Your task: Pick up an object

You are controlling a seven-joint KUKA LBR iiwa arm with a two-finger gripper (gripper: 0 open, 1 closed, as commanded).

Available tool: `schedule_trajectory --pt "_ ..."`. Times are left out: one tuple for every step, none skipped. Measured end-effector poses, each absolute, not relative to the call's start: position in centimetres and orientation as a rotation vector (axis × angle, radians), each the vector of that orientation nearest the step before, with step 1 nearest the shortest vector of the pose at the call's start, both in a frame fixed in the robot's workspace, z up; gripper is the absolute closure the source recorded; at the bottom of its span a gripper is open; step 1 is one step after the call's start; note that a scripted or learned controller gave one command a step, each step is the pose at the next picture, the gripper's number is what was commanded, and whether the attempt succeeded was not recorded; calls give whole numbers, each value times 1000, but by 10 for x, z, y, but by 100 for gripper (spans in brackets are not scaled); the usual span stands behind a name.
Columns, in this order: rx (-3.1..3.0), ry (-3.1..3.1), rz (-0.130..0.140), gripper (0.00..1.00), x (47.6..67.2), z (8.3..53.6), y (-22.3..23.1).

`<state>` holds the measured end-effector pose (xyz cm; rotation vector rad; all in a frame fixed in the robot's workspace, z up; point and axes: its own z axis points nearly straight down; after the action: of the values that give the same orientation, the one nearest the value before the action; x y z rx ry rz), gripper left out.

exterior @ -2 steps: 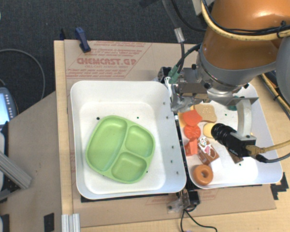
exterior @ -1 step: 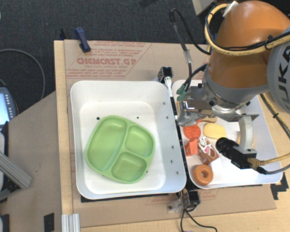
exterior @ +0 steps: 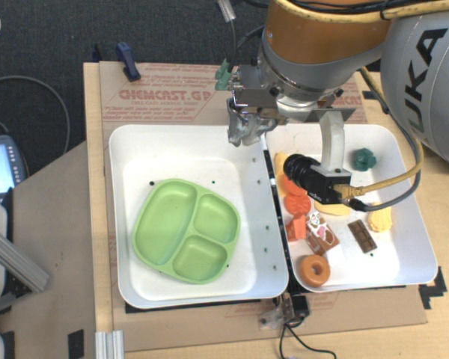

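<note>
My gripper [exterior: 245,132] hangs over the far end of the rim between the two bins, above the back right corner of the left bin [exterior: 127,200]. Nothing is visibly held in it. In the right bin [exterior: 411,238], lower right of the gripper, lie a brown donut [exterior: 313,270], a dark chocolate bar [exterior: 362,235], a teal piece [exterior: 363,158], a yellow piece [exterior: 379,218], orange carrot-like pieces [exterior: 295,200] and a small pink-and-brown cake [exterior: 320,230]. The arm hides part of that bin's far side.
A green divided plate [exterior: 185,232] lies in the left bin, below and left of the gripper. A blue clamp [exterior: 127,60] sits at the board's far left corner. White bin floor shows around the plate.
</note>
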<state>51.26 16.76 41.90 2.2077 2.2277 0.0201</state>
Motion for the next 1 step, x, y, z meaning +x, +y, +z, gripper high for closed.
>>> schedule_trajectory --pt "2221 2227 -9 100 559 355 200"
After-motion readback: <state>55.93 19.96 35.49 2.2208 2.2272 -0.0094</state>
